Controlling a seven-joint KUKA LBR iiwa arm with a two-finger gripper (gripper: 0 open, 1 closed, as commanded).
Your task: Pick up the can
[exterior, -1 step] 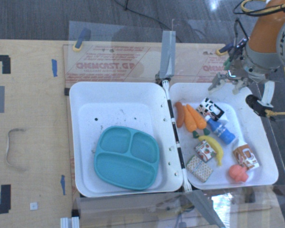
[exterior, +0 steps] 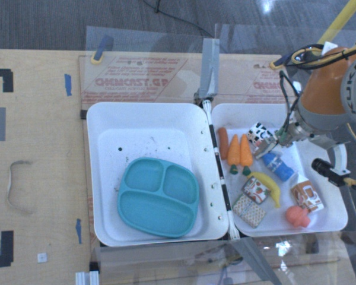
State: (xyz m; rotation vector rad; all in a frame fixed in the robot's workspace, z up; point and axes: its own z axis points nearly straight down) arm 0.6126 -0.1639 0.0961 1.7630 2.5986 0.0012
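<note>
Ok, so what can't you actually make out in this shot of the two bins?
- End effector, camera view: too small and crowded against the toys to tell if it is open or shut.
- Blue can: its label is too small to read; contact with the end effector is unclear.
- Arm: cut off by the right edge.
- Boxes in the right bin: print is blurred.
- Black-and-white toy: too small to identify.

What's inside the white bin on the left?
The left bin holds a blue plate with three sections, lying flat on the bin floor. A few dark specks dot the floor above it. Whatever is under the plate is covered.
</note>
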